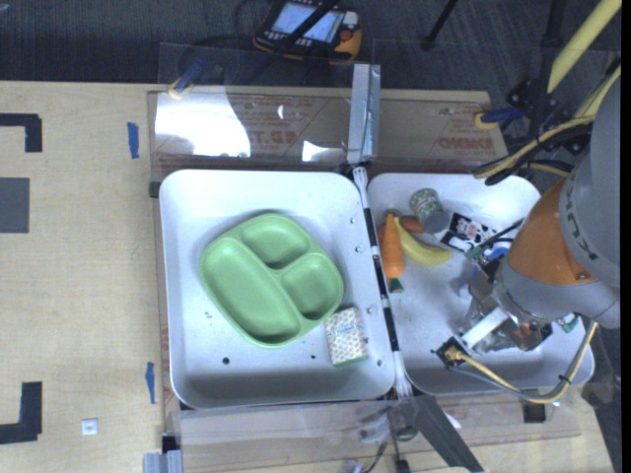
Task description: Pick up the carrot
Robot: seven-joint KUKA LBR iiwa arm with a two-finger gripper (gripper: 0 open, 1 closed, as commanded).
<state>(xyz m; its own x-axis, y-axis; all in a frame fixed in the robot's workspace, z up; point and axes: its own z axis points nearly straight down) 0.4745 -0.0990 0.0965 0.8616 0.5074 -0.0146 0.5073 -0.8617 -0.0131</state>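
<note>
The orange carrot [392, 248] lies along the left wall of the right bin [434, 313], its green end pointing toward the front. A yellow banana [426, 249] rests right beside it, touching its upper part. My gripper [477, 306] hangs over the middle of the right bin, to the right of the carrot and well apart from it. The wrist and cables cover its fingers from this angle, and nothing shows between them.
A small tin can [425, 204] and a black-and-white packet [460, 229] lie at the back of the right bin. The left bin [187, 264] holds a green divided plate [273, 279] and a small patterned sponge [346, 336]. A pendant [306, 26] sits beyond the bench.
</note>
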